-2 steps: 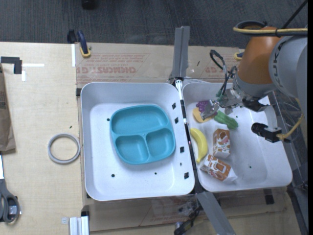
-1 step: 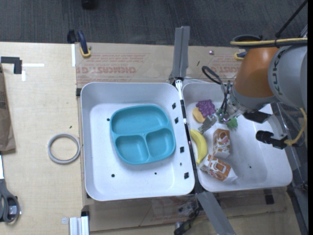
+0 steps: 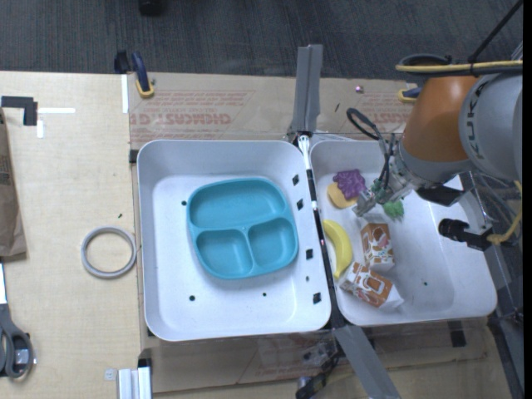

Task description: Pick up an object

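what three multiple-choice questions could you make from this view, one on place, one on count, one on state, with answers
1. Where does the blue divided plate lie?
A. in the left bin
B. in the right bin
C. on the bench beside the tape ring

2. How many compartments does the plate have?
A. two
B. three
C. five

3. How does the banana lie?
A. propped upright in a corner
B. flat along the right bin's left wall
C. on the plate

Answers: 1 A, the plate sits in the middle of the left bin, apart from the grey tape ring on the bench. 2 B, one wide section above two smaller ones. 3 B, it lies flat on the floor of the right bin beside the two snack packets, below the purple grapes, where the hand reaches in.
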You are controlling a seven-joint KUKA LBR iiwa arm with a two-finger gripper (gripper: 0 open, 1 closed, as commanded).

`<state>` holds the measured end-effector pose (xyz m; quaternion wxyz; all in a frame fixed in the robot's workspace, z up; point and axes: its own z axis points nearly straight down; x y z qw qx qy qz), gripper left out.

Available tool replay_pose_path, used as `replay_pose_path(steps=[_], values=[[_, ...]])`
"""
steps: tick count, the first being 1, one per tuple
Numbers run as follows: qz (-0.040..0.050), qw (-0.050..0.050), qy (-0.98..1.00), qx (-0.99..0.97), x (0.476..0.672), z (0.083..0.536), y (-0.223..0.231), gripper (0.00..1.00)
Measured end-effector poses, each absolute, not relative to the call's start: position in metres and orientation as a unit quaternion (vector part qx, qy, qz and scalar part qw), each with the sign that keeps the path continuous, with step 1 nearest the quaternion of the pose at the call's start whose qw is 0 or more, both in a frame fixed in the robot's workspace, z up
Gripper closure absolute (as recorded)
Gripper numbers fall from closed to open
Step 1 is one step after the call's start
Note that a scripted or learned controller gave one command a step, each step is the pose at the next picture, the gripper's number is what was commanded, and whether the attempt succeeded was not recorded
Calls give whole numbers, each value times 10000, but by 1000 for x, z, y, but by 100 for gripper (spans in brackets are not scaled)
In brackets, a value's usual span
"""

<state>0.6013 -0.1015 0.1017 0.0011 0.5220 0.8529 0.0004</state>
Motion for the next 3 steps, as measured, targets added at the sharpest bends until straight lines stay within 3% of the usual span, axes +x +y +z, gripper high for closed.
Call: replay_pose_path(steps=[1, 2, 3], values=[[3, 10, 8532, 5216, 601, 102, -101, 0], [-3, 10, 8457, 5337, 622, 181, -142, 0], [9, 28, 8043, 5942, 631, 100, -125, 0]])
